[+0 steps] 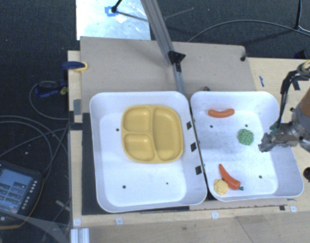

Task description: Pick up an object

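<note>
- Hovering by the right shallow white bin [289, 184]'s right rim, the grey two-finger gripper [265, 145] is seen; jaw state can't be told.
- Round green bumpy toy [245, 136] is parked just beside it.

In the right bin [283, 151] ahead of me lie an orange sausage [221, 113] near the far wall, a green knobbly ball [245, 136] mid-bin, and a red-orange chilli [229, 176] touching a small yellow piece [221, 187] by the near wall.
</note>
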Tool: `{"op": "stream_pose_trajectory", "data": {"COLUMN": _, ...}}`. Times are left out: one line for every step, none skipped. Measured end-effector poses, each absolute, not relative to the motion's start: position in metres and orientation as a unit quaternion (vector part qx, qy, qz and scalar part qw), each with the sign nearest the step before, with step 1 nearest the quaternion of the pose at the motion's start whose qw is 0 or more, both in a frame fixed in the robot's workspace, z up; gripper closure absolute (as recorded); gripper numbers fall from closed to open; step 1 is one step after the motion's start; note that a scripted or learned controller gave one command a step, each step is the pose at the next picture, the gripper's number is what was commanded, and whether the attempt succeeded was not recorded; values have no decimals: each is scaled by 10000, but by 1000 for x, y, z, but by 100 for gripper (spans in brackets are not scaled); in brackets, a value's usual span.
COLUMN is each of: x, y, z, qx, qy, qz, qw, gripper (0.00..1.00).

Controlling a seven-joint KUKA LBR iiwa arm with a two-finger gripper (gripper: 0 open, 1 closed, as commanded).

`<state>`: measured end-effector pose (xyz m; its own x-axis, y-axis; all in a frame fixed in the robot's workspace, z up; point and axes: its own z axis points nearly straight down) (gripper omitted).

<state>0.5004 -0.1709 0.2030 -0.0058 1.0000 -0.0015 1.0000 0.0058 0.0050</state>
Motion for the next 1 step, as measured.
{"op": "stream_pose_trajectory", "data": {"x": 514, "y": -119, "z": 203, "qx": 7032, "qy": 7110, "qz": 17, "qw": 2, "gripper": 100}}
